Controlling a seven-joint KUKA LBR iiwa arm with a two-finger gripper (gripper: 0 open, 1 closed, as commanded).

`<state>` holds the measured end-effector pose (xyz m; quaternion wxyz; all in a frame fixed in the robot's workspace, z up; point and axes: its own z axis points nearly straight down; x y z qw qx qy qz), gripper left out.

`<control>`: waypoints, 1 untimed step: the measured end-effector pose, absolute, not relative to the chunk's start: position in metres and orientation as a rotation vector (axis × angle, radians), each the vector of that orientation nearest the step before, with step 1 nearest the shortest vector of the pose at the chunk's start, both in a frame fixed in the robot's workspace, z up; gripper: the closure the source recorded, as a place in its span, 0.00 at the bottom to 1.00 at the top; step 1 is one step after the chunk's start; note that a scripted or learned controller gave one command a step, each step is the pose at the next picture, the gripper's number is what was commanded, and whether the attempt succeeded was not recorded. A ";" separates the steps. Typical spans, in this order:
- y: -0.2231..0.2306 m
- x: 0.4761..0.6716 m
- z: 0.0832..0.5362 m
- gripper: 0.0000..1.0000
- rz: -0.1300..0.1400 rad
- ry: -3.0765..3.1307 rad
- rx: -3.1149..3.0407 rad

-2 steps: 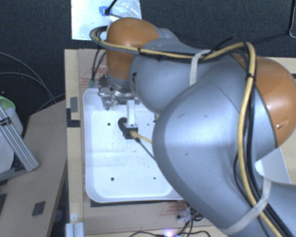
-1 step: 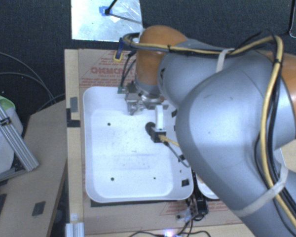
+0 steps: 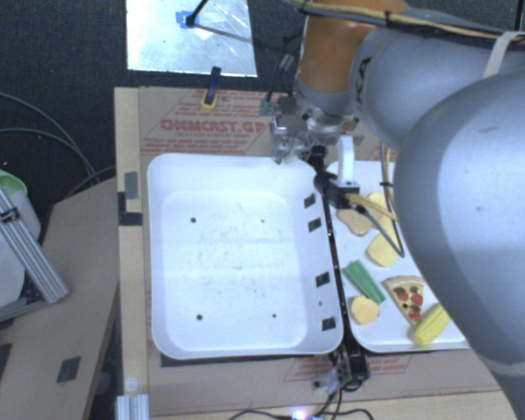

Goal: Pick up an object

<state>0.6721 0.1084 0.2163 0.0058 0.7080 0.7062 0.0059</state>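
Corn cob (image 3: 430, 324): seen nearest the camera in the right bin (image 3: 394, 341), lying beside the pizza slice (image 3: 406, 294).
Yellow round piece (image 3: 364, 309): set near the bin's front, just past it a green strip (image 3: 363, 280).
Pale yellow piece (image 3: 383, 251): placed mid-bin; a tan piece (image 3: 355, 220) is seen further back.
Left bin (image 3: 227, 261): shown white, with only dark specks on its floor.
Gripper (image 3: 290, 147): held over the far edge between the bins, apart from the toy foods.
Jaws: cannot be told from this view.
Cardboard sheet (image 3: 201, 121): laid under the bins' far side.
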 end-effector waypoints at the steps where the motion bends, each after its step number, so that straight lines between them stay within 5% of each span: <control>1: 0.147 0.542 0.223 1.00 -0.004 2.235 2.217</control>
